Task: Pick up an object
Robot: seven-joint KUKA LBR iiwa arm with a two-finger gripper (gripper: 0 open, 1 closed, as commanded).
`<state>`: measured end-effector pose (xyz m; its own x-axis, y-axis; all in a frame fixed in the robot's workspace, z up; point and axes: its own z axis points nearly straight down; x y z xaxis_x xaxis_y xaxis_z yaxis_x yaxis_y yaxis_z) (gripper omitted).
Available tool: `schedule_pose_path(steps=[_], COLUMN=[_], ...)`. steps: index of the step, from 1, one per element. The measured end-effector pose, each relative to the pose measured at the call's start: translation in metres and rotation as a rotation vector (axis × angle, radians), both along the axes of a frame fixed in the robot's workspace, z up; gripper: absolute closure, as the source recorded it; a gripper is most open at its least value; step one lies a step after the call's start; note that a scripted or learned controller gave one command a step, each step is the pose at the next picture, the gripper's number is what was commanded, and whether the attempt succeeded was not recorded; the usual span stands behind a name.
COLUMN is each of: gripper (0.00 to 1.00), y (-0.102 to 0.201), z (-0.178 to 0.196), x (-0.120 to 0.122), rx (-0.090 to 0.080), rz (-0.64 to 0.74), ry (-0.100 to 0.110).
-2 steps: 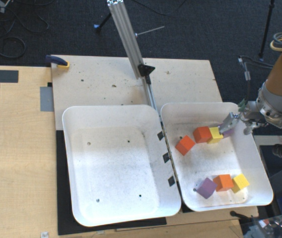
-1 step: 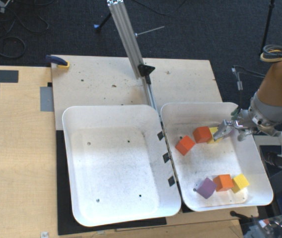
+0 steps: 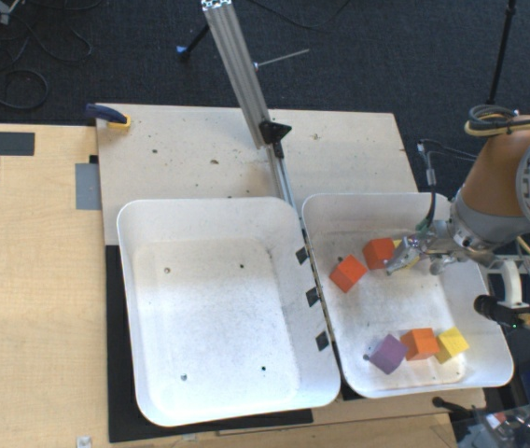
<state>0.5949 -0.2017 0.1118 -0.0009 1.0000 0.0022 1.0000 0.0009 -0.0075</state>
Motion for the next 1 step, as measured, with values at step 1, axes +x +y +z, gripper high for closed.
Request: schedule_pose_path(steps=[1], gripper=[1.00], y=[-0.0012], z=[0.0133], x=[0.0006], rx=[-0.001], rz=[-0.003], ry=[-0.004])
